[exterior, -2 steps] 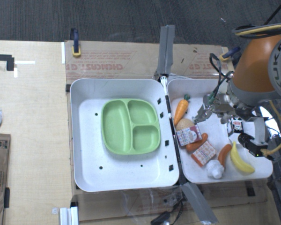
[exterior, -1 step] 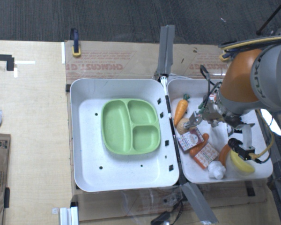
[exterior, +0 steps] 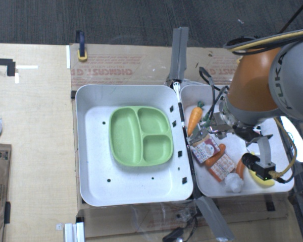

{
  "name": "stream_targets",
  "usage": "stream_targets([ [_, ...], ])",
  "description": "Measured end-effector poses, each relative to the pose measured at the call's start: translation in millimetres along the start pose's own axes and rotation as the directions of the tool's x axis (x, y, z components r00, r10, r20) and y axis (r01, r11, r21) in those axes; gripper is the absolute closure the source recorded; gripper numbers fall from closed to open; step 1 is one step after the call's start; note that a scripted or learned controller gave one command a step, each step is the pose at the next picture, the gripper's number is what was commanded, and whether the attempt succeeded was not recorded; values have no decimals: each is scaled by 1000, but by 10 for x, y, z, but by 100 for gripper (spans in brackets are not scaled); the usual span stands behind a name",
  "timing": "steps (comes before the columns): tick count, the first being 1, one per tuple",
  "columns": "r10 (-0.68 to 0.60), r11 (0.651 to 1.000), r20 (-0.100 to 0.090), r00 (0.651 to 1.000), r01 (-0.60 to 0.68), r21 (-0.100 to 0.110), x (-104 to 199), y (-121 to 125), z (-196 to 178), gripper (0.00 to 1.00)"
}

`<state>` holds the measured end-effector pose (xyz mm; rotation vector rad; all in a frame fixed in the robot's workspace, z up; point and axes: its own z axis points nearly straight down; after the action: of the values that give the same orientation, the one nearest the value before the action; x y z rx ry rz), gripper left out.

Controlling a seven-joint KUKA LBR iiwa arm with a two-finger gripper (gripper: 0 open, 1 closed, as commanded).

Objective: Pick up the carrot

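Lying just left of gripper (exterior: pixel 208 130): carrot (exterior: pixel 194 119) | gripper state: cannot tell

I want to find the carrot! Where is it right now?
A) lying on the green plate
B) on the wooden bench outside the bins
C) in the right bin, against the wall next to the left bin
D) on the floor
C: the carrot lies in the right bin, up against the wall it shares with the left bin, while the green plate sits in the left bin.
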<state>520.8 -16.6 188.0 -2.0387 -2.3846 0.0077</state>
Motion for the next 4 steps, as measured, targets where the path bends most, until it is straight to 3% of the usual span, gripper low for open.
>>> stream_targets([
  [1,-168,986,-2,986,168,0,-616,-524,2,0],
  [2,95,995,-3,996,-95,-4,-849,-15,959,0],
  [3,112,994,1,994,-112,-16,-790,-148,942,0],
  [4,108,994,0,994,-108,-1,-530,-73,-33,0],
])
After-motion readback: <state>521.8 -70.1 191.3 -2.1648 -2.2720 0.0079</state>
